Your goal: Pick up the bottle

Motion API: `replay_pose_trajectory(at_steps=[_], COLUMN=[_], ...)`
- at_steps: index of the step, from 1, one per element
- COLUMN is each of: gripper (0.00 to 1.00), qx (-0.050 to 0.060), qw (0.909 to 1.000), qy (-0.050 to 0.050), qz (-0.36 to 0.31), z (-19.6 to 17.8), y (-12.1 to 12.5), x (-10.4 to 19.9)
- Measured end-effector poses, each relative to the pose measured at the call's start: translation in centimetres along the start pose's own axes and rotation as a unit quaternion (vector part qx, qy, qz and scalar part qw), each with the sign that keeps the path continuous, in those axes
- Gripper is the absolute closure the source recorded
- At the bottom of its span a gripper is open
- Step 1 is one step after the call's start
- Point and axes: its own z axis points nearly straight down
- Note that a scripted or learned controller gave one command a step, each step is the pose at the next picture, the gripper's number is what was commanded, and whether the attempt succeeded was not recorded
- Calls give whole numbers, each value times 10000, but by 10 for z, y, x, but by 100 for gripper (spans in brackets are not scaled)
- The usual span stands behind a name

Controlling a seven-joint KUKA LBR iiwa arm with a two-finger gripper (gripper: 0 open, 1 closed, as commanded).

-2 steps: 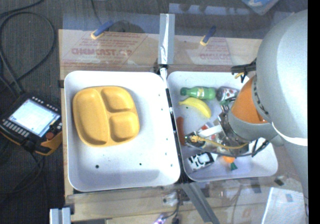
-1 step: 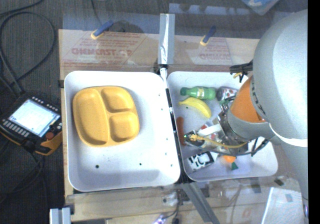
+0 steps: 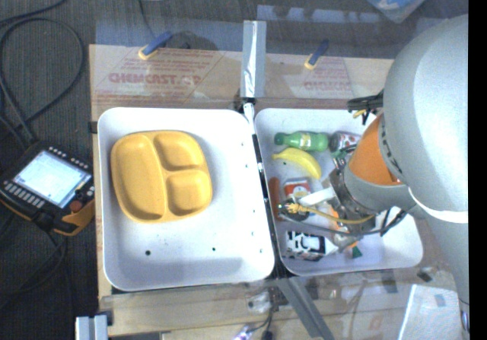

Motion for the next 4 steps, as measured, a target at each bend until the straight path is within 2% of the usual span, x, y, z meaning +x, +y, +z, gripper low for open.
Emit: replay_pose_trajectory(at_steps=[1, 2, 3, 4], gripper=[0, 0, 0, 100], qx=[38, -5, 21, 37], qw=[9999, 9995, 9997, 9997], qy=[-90, 17, -3, -13], qz=[-25, -311, -234, -238], z=[-132, -19, 1, -8], y=[42, 34, 3, 3], x=[-5, 8, -6, -6])
